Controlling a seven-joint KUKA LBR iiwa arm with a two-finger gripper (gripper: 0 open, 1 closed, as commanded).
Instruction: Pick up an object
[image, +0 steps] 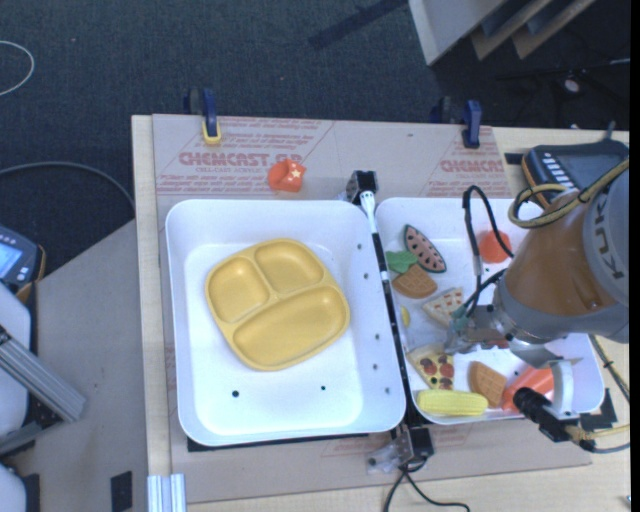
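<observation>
Pincer (462, 335) low in right bin (590, 385), among toy food; jaw state cannot tell. Pizza slice (433, 368) just below-left, corn cob (452, 403) beyond, lying crosswise.

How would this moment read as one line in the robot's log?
arm: over right bin | gripper: low among toy food, beside pizza slice | left bin: yellow plate

**Count of Items on the Worktop**

Two white bins are counted: the left bin (190, 330) and the right bin (430, 212). One yellow divided plate (278, 315) is seen. Two blue clamps, at eleven o'clock (209, 108) and one o'clock (471, 118), are counted. One corn cob (452, 403), one watermelon slice (425, 248) and two pizza slices (446, 303) (433, 368) are noted.
</observation>
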